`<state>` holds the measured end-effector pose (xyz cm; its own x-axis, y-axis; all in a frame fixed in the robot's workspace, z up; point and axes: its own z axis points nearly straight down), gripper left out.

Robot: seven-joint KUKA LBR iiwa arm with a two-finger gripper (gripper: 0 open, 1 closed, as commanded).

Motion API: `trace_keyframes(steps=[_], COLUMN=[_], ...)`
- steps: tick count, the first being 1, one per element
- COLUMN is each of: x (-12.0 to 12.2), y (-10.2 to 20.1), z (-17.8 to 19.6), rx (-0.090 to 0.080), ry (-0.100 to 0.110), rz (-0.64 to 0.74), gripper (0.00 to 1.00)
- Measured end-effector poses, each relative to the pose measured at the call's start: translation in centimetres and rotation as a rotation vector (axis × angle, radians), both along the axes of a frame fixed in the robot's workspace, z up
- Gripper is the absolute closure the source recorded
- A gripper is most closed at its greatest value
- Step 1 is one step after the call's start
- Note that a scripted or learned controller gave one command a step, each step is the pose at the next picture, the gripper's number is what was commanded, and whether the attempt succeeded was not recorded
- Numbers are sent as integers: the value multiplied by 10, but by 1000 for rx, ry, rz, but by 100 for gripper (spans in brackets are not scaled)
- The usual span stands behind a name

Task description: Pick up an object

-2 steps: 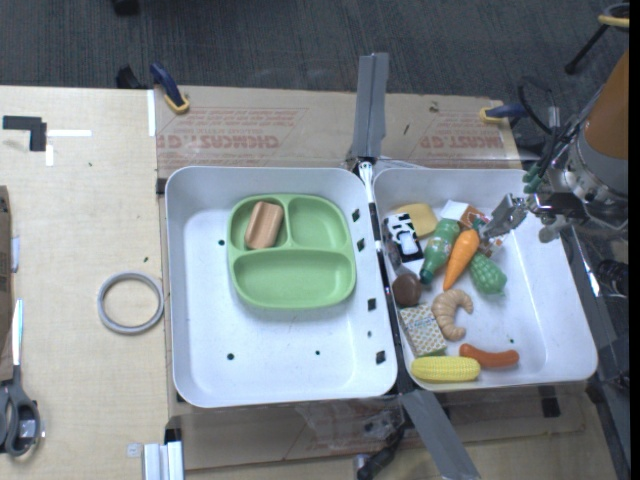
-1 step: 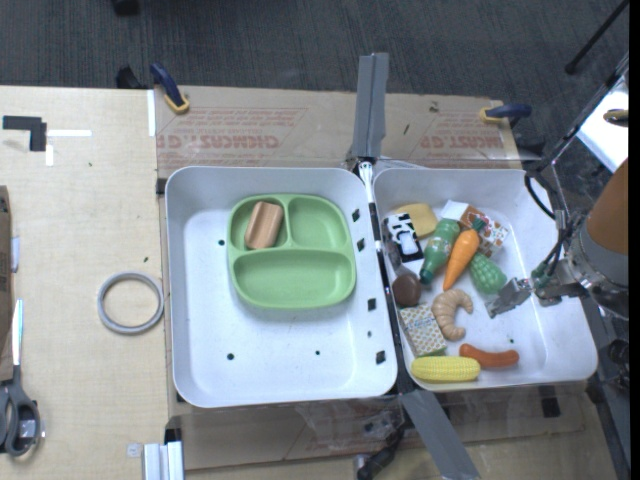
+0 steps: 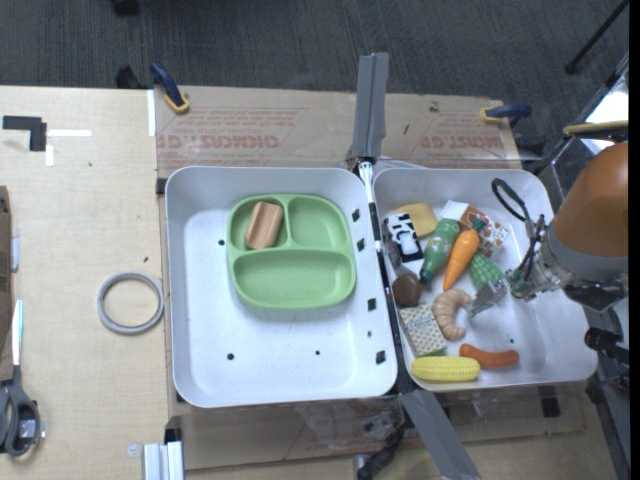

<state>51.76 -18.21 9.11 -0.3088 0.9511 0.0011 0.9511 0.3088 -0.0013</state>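
Observation:
The right bin [image 3: 545,353] holds several toy foods: an orange carrot [image 3: 461,255], a green bottle [image 3: 437,252], a yellow cheese wedge [image 3: 418,218], a brown ball [image 3: 406,289], a tan shrimp [image 3: 451,311], a yellow corn cob [image 3: 446,369] and a red chili [image 3: 489,356]. My gripper [image 3: 487,297] reaches in from the right and sits low in this bin, just right of the shrimp and below a green leafy piece [image 3: 487,270]. Nothing is visibly lifted by it.
The left bin [image 3: 280,368] carries a green divided plate [image 3: 293,278] with a tan bread piece [image 3: 263,224] in its upper left section. A grey tape ring [image 3: 130,301] and scissors [image 3: 18,413] lie on the bench at the left. Blue clamps sit at the back.

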Motion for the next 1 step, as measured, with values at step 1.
trace_keyframes(steps=[1], x=[38], y=[-40], z=[24], rx=[-2], ry=[-5], rz=[239], gripper=[0])
